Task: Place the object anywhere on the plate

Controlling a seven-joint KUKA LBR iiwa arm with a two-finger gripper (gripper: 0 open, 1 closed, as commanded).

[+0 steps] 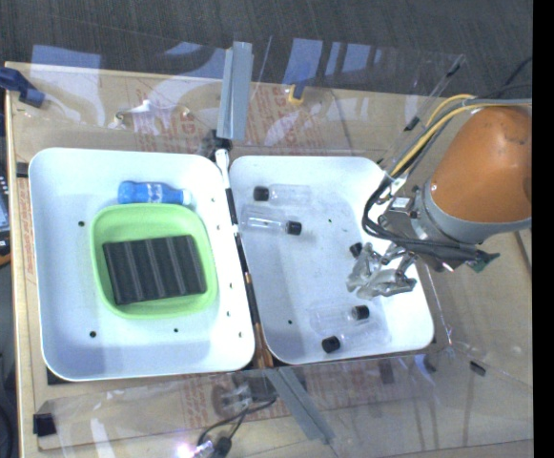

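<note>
The pale wooden surface (95, 103), covered with a clear sheet, carries two shallow white plastic bins side by side. The right white bin (300, 337) serves as landmark. Touching its left wall stands the left white bin (57, 332), and inside that one, well left of the landmark, rests a lime-green square plate (100, 241) bearing a dark grey ribbed insert (153, 265). A blue plastic bottle (148, 193) lies just behind the plate's far rim, in the same left bin.

Over the landmark bin's right wall hangs the grey arm with its orange band (482, 165), yellow and black cables looping off it. Below it, inside the right bin near the right wall, sits the metal pincer (377, 277); whether its tips are parted or closed cannot be told, nor whether anything lies between them.

Several small clear plastic vials with black caps lie on the floor of the landmark bin: one (278, 195) at its far left corner, one (275, 224) just nearer than that, one (370, 311) just below the pincer, and one (332, 344) by the near wall. All are well apart from the plate.
</note>
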